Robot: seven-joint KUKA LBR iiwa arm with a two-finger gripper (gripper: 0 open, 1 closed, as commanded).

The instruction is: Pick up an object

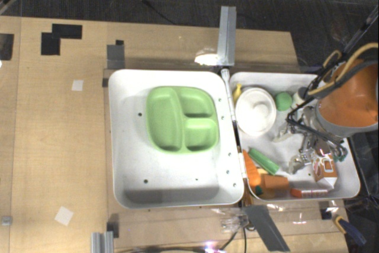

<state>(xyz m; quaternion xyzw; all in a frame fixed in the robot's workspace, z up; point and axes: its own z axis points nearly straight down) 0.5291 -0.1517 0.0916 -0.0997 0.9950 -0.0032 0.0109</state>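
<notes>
Gripper (306, 154) low in right bin (349, 186), lower right; finger state possibly open, cannot tell.

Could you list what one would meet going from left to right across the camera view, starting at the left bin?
Left bin → green divided plate → white bowl → small green ball → gripper → the arm's orange band.

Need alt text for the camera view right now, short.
The arm's gripper hangs low in the right bin, among a white bowl, a green stick and orange items. The left bin holds a green divided tray.
</notes>
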